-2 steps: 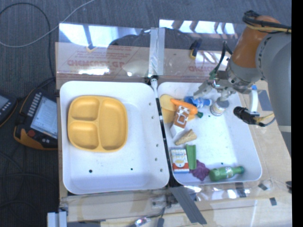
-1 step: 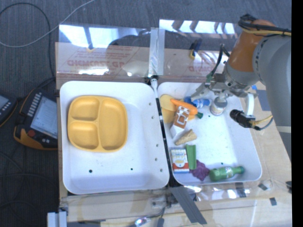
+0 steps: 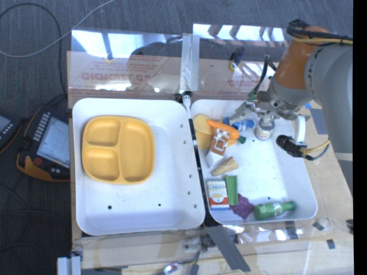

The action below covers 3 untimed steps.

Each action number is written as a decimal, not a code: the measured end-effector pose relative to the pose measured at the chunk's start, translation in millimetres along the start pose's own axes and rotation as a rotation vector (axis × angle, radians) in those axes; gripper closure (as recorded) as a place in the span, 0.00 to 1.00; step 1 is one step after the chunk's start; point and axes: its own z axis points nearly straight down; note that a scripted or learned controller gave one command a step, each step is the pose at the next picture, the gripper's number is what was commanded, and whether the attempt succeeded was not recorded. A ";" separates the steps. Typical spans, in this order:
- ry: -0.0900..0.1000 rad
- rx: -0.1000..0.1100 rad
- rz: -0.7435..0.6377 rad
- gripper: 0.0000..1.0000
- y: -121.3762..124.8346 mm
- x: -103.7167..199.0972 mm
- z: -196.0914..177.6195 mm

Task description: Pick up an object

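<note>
Green bottle (image 3: 274, 209) at right bin's (image 3: 298, 179) near edge, long axis crosswise; gripper (image 3: 263, 125) at far end over small items, fingers' opening indeterminable

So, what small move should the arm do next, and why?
Probably lower the claw a little: it hangs at the far end of the right bin, with nothing seen held, and the small blue and white item lies just beside it.
</note>
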 end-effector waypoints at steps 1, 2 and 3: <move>-0.003 -0.015 0.063 0.00 -5.3 5.2 1.5; 0.004 0.041 0.103 0.00 -31.7 19.7 34.4; 0.005 0.051 0.101 1.00 -33.2 20.4 28.7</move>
